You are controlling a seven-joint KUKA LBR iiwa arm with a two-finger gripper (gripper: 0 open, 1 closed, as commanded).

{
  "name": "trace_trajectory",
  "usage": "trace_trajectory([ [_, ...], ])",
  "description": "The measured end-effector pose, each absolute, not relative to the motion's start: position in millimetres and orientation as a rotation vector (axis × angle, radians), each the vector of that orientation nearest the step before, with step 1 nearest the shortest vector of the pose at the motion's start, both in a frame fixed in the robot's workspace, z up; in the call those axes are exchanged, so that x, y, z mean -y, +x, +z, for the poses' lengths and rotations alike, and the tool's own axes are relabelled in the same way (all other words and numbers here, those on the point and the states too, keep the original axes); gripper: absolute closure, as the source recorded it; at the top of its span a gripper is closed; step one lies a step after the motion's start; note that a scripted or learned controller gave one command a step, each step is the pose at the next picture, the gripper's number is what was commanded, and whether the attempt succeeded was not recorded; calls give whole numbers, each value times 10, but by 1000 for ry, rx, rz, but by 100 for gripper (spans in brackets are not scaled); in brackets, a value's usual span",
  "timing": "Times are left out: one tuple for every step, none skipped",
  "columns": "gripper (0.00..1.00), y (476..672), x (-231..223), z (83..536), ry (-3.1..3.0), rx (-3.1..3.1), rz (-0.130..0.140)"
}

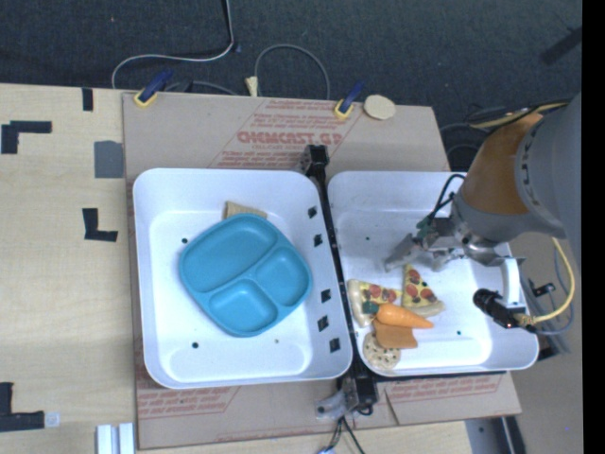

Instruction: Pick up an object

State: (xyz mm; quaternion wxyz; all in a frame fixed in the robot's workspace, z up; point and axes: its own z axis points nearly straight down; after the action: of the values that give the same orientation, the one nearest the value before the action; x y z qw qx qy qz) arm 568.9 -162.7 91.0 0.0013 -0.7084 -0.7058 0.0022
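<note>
My gripper [421, 256] hangs low in the right bin [473, 348], open, with nothing between its fingers. Just below it lies a toy pizza slice [421, 293], its tip pointing up toward the gripper. A second pizza slice [365, 297] lies to the left of the first. An orange carrot [405, 318] rests across the lower ends of both slices. A round cookie [381, 354] sits near the bin's front wall.
The left bin [156, 253] holds a blue divided plate [246, 272] with a tan piece [241, 210] poking out from behind it. A black divider [326, 253] runs between the bins. The grey arm with its orange band [501, 173] comes in from the right.
</note>
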Motion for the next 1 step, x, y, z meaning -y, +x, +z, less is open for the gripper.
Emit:
trace_trajectory([
  [100, 5713, 1598, 1010, -2220, 2220, 3],
])
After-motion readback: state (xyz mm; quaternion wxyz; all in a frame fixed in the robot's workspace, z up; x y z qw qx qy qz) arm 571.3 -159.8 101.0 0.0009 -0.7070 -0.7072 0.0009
